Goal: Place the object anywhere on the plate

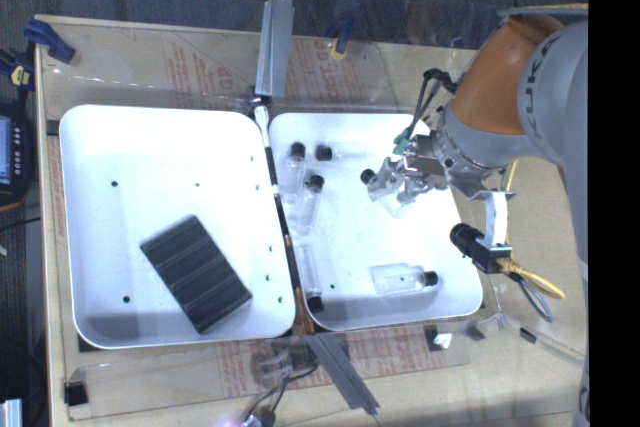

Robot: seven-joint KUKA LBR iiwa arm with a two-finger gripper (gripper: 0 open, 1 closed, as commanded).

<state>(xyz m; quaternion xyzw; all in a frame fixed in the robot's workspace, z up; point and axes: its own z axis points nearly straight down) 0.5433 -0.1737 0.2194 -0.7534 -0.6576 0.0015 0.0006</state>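
Claw (392, 183) hangs over the right bin (455, 300), upper-right part, at the end of the grey arm (540, 85) w/ orange band coming in from the right; can't tell if its tips are spread or pressed together, too blurred and cluttered w/ cables. Something clear and pale sits right at the claw, but can't tell if it's gripped or just lying under it. Left of the claw, near the bin's left wall, several clear plastic bottles w/ black caps: two caps (297, 152) side by side at top, one more (314, 183) just below, w/ see-through bodies running down along the divider. Another clear bottle (403, 279) lies on its side near the bin's bottom edge, black cap pointing right, well apart from the claw. Left bin (75, 215) holds a dark ribbed rectangular plate (196, 272), tilted diagonally, lower-middle area, nothing on it. Both bins rest on the brown cardboard-covered surface (180, 65).
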